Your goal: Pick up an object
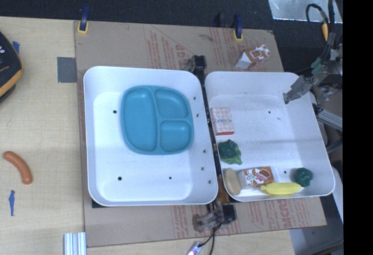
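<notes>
My gripper (295,91) reaches in from the right and hangs over the right bin's (262,102) far right rim, with nothing seen in it. Along that bin's left side lie a pink and white packet (221,120) and a green leafy toy (229,152). At its near edge sit a beige piece (232,181), a small carton (258,176), a yellow banana (281,188) and a dark green item (302,176). All of these lie well apart from the gripper. A blue divided plate (157,119) rests in the left bin (102,149).
A small carton (254,56) lies on the cardboard behind the right bin. A sausage (18,166) lies on the wooden bench at far left, and a yellow and black device (8,64) sits at the left edge. Clamps (237,25) hold the cardboard's back edge.
</notes>
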